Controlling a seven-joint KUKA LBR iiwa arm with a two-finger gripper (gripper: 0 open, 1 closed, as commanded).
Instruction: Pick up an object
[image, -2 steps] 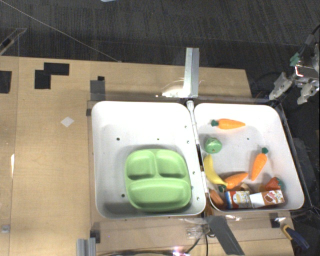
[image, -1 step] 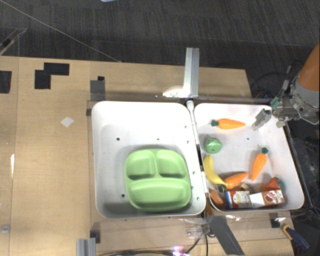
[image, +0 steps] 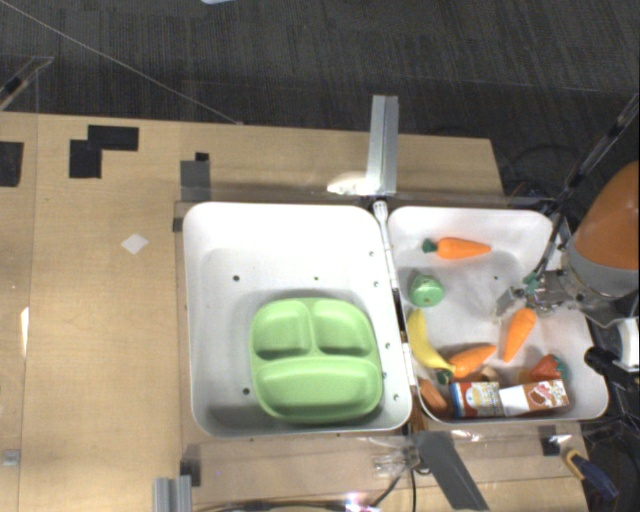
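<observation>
Fingers (image: 524, 297) sit above a smooth tapered orange carrot (image: 516, 334); their spread is unclear from here.

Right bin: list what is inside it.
The right bin holds a carrot at the back, a green round item, a banana, two more carrots and a juice carton. The gripper is in it too. Whatever lies under the front pile is covered.

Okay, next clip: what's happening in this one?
A KUKA arm reaches in from the right over the right bin, its end effector low by an upright carrot. Nearby lie another carrot, a green round toy, a banana and a juice carton. The left bin holds a green divided plate.
</observation>
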